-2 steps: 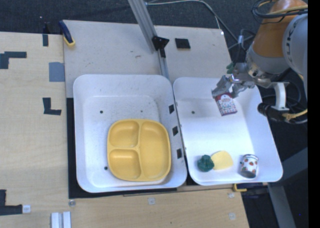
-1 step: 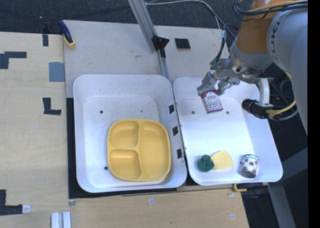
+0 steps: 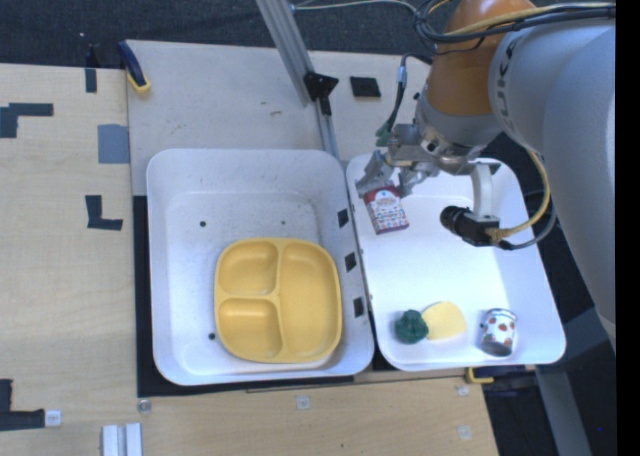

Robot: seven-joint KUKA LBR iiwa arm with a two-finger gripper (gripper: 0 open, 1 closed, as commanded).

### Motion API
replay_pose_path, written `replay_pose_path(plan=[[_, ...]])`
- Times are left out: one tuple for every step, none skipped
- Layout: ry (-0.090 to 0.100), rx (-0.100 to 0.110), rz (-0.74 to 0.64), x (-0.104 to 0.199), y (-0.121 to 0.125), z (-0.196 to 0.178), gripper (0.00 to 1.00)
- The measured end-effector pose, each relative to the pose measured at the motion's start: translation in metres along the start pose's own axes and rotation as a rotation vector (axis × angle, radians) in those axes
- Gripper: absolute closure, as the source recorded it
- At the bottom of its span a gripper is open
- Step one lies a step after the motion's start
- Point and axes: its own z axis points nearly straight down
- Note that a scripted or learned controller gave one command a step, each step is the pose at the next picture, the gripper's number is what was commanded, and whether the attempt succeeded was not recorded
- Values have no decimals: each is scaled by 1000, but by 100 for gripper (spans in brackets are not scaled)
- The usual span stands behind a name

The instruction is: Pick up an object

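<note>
A: Where is the gripper [image 3: 392,180] found?

B: It is seen at the far left corner of the right bin [image 3: 520,274], with the arm [image 3: 560,74] reaching in from the right. A small red and white packet [image 3: 386,212] is seen just under its tips, by the bin's left wall.

A: Is the packet held?

B: That cannot be told; the packet's top edge is met by the gripper, but a grasp is not shown clearly.

A: Which way does the packet lie?

B: Directly below the gripper, toward the near edge; its long axis is judged to run far to near, slightly slanted.

A: What else is carried?

B: A green lump [image 3: 409,325], a yellow piece [image 3: 444,321] and a small silvery object [image 3: 498,331] are set along the near edge, well apart from the gripper. A yellow divided plate [image 3: 278,299] is held by the left bin [image 3: 180,244]
</note>
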Motion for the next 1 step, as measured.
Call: replay_pose_path(plan=[[0,0,0,58,-2,8,100]])
